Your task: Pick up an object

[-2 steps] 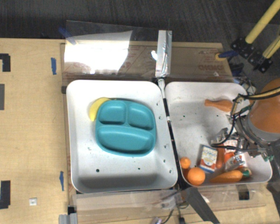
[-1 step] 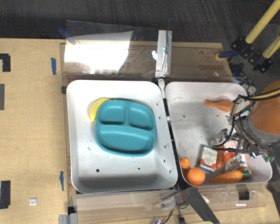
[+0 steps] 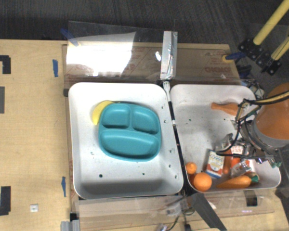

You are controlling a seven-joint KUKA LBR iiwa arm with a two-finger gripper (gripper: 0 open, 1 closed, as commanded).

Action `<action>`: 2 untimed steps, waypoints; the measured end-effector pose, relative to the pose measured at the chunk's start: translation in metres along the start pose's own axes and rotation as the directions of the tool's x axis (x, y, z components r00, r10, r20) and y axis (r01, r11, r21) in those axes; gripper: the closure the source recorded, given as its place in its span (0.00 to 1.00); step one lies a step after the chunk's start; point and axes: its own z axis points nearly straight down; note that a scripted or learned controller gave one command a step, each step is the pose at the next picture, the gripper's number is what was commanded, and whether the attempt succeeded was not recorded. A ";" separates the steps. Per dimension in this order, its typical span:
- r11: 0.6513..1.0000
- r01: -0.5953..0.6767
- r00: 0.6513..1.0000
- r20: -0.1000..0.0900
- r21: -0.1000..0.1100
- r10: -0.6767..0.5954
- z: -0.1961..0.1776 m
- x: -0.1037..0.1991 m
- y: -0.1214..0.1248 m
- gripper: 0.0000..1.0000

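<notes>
Teal divided plate (image 3: pixel 130 131): smooth matt plastic. White bins (image 3: pixel 82 105): glossy plastic, speckled. Bench (image 3: pixel 24 143) (left of gripper (image 3: pixel 237 154)): pale matt wood. Orange ball (image 3: pixel 202 181): smooth.

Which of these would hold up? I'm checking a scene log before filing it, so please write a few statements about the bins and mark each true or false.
1. The teal divided tray lies in the left bin. True.
2. A yellow object peeks out from under the tray's upper-left edge. True.
3. The orange ball sits in the left bin. False: it is in the right bin, near its lower-left corner.
4. The arm reaches over the left bin. False: it is over the right bin's right side.
5. The small carton lies in the right bin. True.
</notes>
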 end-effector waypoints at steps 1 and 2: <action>0.999 0.052 0.999 0.004 -0.015 -0.052 0.000 0.008 -0.043 0.00; 0.987 0.159 0.987 0.004 -0.006 -0.159 -0.001 0.007 -0.033 0.00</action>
